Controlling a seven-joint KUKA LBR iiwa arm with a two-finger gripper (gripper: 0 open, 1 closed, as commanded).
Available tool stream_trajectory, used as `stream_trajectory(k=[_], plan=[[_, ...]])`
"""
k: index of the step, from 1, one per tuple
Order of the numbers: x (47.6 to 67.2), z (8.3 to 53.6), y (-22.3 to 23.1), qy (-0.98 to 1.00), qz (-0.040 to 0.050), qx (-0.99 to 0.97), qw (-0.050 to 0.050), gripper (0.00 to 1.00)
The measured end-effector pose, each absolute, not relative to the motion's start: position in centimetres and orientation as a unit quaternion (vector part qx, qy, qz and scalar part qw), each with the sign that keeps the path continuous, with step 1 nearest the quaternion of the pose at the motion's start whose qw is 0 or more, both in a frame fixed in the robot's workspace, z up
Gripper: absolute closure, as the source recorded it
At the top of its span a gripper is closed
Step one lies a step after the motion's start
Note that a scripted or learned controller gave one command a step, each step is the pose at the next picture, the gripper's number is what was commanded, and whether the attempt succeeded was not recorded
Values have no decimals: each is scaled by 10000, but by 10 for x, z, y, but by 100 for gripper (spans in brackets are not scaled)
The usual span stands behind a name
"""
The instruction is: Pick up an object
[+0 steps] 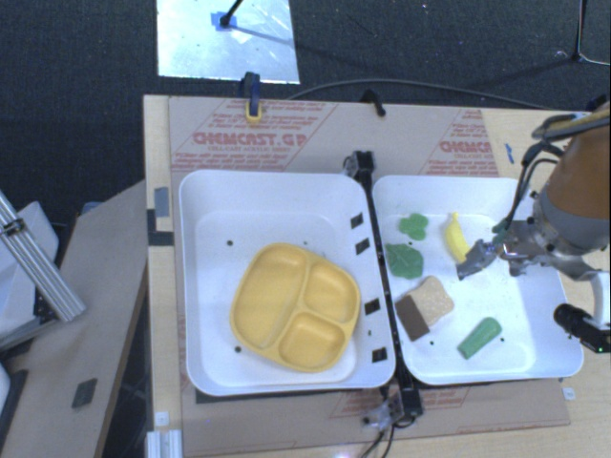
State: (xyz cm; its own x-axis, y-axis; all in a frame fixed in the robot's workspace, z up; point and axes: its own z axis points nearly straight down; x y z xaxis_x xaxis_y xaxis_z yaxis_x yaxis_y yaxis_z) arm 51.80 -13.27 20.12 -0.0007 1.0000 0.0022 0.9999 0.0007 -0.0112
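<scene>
The right bin holds several small items. A yellow banana-shaped piece lies near its middle. To its left are two green leafy pieces. A tan and brown block rests near the divider, and a green cylinder lies toward the front. My gripper hangs over the right bin, just right of the yellow piece. Its fingers are spread apart, with bare bin floor between them.
The left bin holds a yellow divided plate. A black clip strip runs along the wall between the bins. Cardboard lies under both bins. A metal plate sits at the back.
</scene>
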Motion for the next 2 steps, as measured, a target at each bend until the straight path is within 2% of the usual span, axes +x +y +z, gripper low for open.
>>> stream_trajectory(k=[1, 2], plan=[[521, 207, -132, -7084, -6, -7058, -8, 0], [521, 166, -133, -7077, 4, -7065, 8, 0]])
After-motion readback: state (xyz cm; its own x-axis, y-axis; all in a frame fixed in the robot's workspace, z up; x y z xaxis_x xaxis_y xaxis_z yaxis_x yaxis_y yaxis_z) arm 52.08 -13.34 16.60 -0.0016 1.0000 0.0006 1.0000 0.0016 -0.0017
